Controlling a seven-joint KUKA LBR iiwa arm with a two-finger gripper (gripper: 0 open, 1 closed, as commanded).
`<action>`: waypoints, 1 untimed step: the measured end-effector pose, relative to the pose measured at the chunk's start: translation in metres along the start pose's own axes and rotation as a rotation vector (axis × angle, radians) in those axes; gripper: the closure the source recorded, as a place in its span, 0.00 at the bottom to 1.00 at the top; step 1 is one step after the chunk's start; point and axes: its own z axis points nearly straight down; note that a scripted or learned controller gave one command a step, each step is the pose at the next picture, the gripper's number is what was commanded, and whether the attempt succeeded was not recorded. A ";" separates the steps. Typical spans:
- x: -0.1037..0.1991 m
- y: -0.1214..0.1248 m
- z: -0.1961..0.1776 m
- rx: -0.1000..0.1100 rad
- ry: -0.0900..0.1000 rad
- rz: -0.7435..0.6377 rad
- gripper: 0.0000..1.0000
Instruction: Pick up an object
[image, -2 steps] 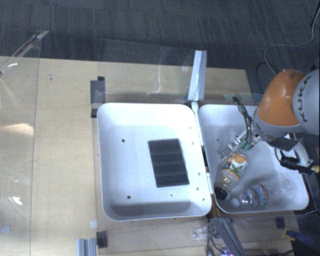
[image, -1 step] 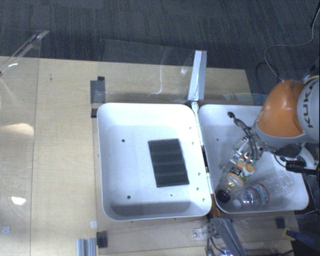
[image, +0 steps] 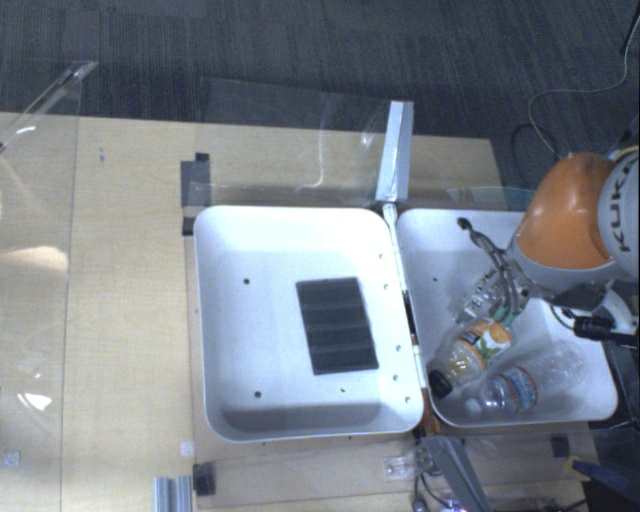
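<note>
In the right bin (image: 430, 260) lie two plastic bottles. One has an orange and green label and a black cap (image: 470, 352); it lies slanted toward the bin's front left corner. A clear bottle with a blue label (image: 508, 391) rests just in front of it. My gripper (image: 495, 295) hangs under the orange band of the arm (image: 565, 215), directly above the top end of the orange-labelled bottle. Its metal fingers point down and left, close to the bottle, and nothing is visibly between them.
The left bin (image: 240, 250) holds a flat black ribbed pad (image: 336, 324). An upright metal post (image: 394, 150) stands behind the seam between the bins. Cables run along the right bin's back and at the bench's front right.
</note>
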 end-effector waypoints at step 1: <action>-0.008 0.093 -0.075 0.006 0.005 0.242 1.00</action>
